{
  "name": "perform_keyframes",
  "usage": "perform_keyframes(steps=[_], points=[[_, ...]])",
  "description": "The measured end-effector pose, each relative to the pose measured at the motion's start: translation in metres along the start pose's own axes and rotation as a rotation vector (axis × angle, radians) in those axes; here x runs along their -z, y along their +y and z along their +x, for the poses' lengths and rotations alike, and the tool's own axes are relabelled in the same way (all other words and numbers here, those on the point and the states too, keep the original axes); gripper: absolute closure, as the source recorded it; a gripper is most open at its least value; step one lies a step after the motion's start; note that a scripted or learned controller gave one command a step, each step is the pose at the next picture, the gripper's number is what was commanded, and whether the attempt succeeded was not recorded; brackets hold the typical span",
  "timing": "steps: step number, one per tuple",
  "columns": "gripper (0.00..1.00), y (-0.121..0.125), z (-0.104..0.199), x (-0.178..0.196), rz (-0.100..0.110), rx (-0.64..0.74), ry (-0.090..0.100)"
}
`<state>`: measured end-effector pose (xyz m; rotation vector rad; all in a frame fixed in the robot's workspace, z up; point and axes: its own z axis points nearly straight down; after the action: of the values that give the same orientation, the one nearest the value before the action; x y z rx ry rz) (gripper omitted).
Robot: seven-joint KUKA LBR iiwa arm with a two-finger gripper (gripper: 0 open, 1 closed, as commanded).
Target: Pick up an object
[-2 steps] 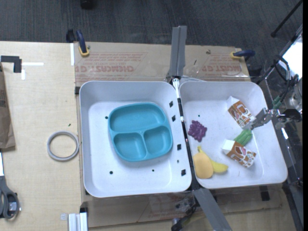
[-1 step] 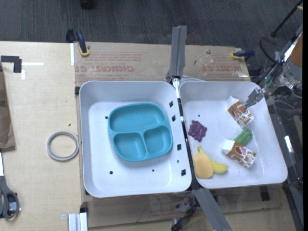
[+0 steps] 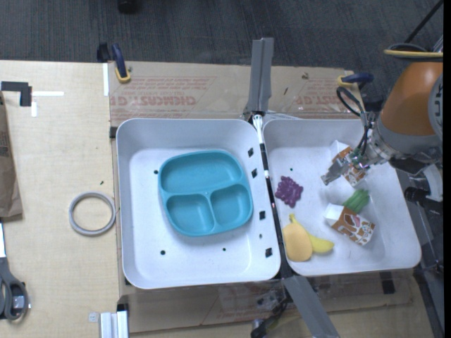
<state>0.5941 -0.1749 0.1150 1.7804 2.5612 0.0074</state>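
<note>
In the right bin (image 3: 394, 259) lie a purple grape bunch (image 3: 288, 190), a yellow pear-shaped fruit (image 3: 297, 242) beside a yellow banana (image 3: 321, 244), a green vegetable (image 3: 356, 200) and a small brown-and-white carton (image 3: 351, 224). My gripper (image 3: 343, 169) hangs over the upper middle of that bin, above and just left of the green vegetable. Something small and pale shows at its tip, and I cannot make out the fingers. The left bin (image 3: 134, 189) holds a blue divided plate (image 3: 205, 193).
A grey post (image 3: 261, 76) rises behind the seam between the bins. On the bench at left lie a tape ring (image 3: 92, 213), scissors (image 3: 12, 296) and a brown bag (image 3: 8, 167). The arm's orange band (image 3: 414, 101) overhangs the right bin's far right corner.
</note>
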Motion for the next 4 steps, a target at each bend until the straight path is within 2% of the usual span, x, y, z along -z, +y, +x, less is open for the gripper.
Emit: perform_keyframes(steps=[1, 2, 3, 4], points=[[0.00, 0.014, -0.026, 0.019, 0.016, -0.141, 0.012], [0.00, 0.045, -0.069, 0.155, 0.019, -0.323, 0.010], [1.00, 0.047, -0.068, 0.164, 0.020, -0.318, 0.007], [0.00, 0.047, -0.068, 0.164, 0.020, -0.318, 0.008]])
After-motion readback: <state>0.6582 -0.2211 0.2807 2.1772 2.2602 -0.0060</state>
